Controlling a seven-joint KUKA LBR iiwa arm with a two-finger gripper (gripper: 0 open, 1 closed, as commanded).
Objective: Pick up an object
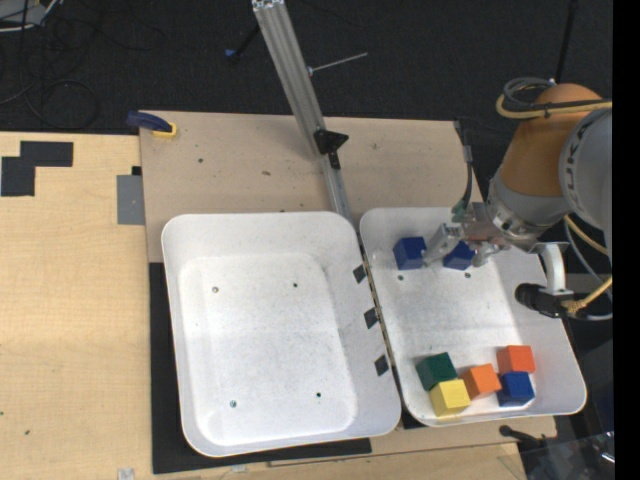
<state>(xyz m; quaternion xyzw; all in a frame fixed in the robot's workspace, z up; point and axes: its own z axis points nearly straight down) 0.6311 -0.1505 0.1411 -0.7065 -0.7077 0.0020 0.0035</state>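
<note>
**Two bins, blocks all in the right-hand one**

Nearest the camera, at the lower right of the frame, a cluster of small blocks sits in the bottom corner of the right bin [560,393]: a green block [435,370], a yellow block [449,396] just below it, an orange block [483,379] beside those, a red-orange block [516,358] further right, and a blue block [516,388] under that one. They crowd together, several touching or nearly so.

The left bin [190,238], larger in the frame, shows a bare white floor with a few dark specks.

Upper part of the right bin: a blue cube [409,252] lies alone near the bin's left wall. Just right of it, a second blue cube [459,257] sits at the gripper [456,248], which comes down from the arm [545,168] at the upper right of the frame. The fingers appear to flank this second cube, one pale finger on its left side, but whether they are clenched on it I cannot tell; the cube looks to be at floor level in the bin.

A slanted aluminium rail [295,78] runs from top centre down toward the gap between the bins. Three black clips [368,317] mark the seam.
</note>
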